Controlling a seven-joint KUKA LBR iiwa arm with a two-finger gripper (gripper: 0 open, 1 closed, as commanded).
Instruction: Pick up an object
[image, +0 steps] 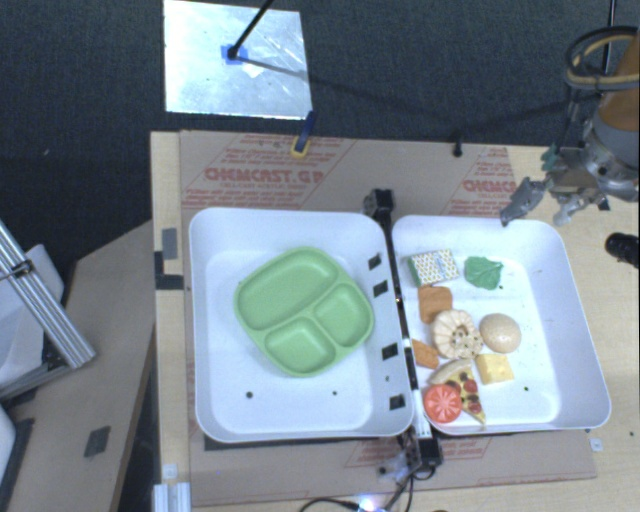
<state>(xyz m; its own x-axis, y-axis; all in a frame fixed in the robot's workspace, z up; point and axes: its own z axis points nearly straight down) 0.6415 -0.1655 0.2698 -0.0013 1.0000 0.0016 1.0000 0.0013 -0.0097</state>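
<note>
Several toy foods lie in the right bin (570, 300): a patterned box (434, 266), a green leafy piece (483, 271), an orange block (435, 301), a round ridged cream piece (457, 334), a pale bun (500, 332), a yellow cheese cube (493, 369), a pizza slice (464, 384) and a red tomato (443, 403). My gripper (537, 211) hangs above the bin's far right rim, open, with nothing between its fingers. It is up and to the right of the green leafy piece.
The left bin (215, 300) holds a green divided plate (303, 310). A black divider with clips (392, 300) runs between the bins. A shiny sheet (235, 60) lies on the dark floor beyond the bench.
</note>
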